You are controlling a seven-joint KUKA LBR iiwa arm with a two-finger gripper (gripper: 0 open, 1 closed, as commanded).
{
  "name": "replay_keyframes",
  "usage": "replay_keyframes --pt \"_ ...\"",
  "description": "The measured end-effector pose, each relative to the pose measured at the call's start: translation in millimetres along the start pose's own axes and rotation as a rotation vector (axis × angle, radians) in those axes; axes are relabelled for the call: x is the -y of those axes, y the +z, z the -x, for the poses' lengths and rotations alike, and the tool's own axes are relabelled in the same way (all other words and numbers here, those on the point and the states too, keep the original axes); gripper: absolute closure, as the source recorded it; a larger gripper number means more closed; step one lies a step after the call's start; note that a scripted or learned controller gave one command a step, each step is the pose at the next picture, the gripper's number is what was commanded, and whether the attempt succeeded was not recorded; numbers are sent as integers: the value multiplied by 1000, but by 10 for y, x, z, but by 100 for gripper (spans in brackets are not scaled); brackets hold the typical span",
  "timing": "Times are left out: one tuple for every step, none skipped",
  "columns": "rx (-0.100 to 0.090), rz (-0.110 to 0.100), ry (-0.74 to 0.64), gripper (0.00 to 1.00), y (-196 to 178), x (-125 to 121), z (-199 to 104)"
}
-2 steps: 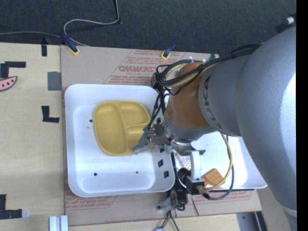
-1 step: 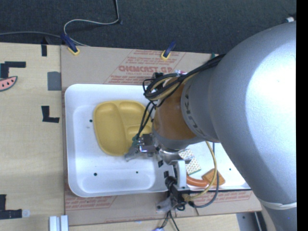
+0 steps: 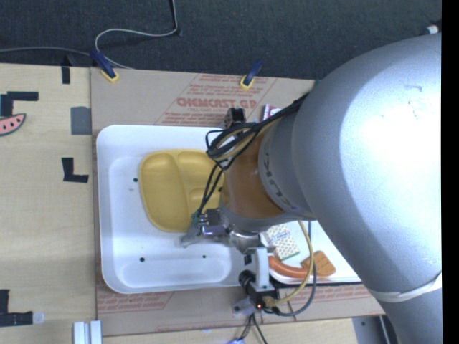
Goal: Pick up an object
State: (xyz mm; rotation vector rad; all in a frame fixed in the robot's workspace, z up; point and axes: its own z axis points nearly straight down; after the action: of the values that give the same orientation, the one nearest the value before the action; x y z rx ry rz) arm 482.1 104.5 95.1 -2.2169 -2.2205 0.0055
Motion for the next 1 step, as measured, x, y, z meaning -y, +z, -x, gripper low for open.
replay_keyframes --pt "0 -1 -1 0 112 -766 -97"
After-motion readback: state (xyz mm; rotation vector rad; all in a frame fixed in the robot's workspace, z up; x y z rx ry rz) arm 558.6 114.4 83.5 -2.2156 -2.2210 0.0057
